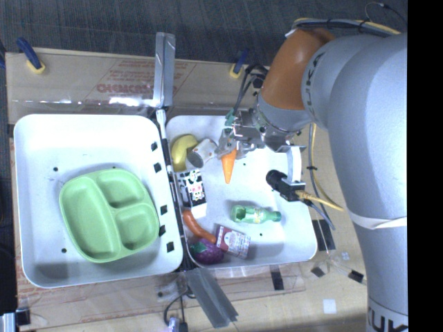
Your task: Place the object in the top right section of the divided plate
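A green divided plate (107,214) lies in the left bin (41,144), with two small sections on its right side and one large section on its left. Over the upper part of the right bin (304,237), my gripper (231,147) is shut on the wide end of an orange carrot (228,169). The carrot's tip points toward the bin's near side. The gripper is well to the right of the plate, across the wall between the bins.
The right bin also holds a yellow fruit (181,149), a small can (200,152), a black-and-white carton (194,187), a green bottle (255,215), a red packet (232,241), an orange-red sausage (196,227) and a purple item (207,253). A metal divider post (164,68) stands between the bins.
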You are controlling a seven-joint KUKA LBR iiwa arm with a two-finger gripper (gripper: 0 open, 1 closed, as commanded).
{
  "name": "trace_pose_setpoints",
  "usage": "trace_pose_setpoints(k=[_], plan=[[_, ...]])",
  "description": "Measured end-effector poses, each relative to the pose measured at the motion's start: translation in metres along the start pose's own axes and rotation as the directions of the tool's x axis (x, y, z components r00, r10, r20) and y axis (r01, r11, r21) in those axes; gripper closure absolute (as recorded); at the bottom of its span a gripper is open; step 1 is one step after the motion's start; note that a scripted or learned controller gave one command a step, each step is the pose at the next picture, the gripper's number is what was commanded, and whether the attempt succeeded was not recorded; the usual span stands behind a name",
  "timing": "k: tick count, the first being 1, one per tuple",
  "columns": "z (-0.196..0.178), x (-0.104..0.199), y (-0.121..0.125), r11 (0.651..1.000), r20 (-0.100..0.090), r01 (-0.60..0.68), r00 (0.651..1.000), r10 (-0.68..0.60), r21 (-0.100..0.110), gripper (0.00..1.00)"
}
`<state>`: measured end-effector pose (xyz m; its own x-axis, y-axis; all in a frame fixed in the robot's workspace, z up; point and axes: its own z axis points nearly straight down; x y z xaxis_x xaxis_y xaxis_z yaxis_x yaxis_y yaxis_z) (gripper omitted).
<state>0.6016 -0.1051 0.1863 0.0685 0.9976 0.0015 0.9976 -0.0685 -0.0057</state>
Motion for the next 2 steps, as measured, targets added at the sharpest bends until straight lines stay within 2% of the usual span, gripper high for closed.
trace_pose_setpoints(k=[1, 2], plan=[[-0.004, 0.072, -0.063, 0.999, 0.001, 0.043, 0.999, -0.043, 0.0, 1.0], [-0.003, 0.135, -0.107, 0.973, 0.002, 0.232, 0.973, -0.232, 0.001, 1.0]])
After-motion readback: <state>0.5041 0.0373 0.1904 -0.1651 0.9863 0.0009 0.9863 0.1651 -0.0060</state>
